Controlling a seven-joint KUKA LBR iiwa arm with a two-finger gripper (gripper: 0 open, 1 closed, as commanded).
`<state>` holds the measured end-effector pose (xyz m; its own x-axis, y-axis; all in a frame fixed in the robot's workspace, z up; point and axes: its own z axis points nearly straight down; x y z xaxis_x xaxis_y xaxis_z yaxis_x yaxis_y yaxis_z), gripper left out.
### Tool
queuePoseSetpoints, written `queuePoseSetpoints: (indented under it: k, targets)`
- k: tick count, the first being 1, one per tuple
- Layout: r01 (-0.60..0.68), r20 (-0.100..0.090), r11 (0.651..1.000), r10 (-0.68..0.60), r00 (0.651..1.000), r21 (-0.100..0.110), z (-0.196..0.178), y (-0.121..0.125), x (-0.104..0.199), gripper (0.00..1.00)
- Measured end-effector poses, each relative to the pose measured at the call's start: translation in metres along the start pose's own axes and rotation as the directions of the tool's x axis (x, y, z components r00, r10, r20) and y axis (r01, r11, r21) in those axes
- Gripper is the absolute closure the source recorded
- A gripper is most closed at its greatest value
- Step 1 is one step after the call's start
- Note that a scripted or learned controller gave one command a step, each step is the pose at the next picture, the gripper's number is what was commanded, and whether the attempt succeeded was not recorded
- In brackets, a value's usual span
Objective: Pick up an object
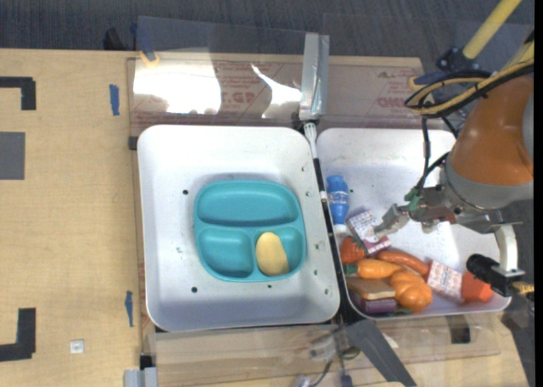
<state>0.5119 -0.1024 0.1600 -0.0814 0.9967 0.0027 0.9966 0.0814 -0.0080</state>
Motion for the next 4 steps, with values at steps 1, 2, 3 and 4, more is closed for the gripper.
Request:
queuePoseSetpoints:
  k: [1,2,3,4]
  targets:
    - [0.015,0.004,1.0,-0.015,1.0,-0.016,0.072,-0.03,-0.003,0.0]
    - [0.013,0.006,1.0,-0.013,1.0,-0.023,0.061,-0.028,-0.003,1.0]
    - [-0.116,0.0,0.993,0.116,0.993,-0.018,-0.064,0.034,0.037,1.0]
    - [-0.119,0.002,0.993,0.119,0.993,-0.008,-0.06,0.031,0.035,0.0]
